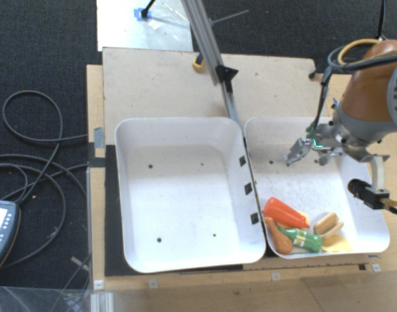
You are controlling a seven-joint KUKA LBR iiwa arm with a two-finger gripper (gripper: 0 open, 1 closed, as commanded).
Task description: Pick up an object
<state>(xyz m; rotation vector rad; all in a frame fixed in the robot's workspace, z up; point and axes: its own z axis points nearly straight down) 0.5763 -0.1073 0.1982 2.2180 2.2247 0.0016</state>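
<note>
Orange carrot (286, 211) below pincer (297, 152)

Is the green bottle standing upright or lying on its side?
Lying on its side. The green bottle rests flat among the other toys at the near corner of the right bin.

Arm (373, 90) cropped – right edge

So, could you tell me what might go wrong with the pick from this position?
The toys are heaped together in the right bin's near corner, so the fingers may strike a wall or catch two at once. The gripper hangs over the far part of that bin, well short of them, and closing here would likely grab nothing.
</note>
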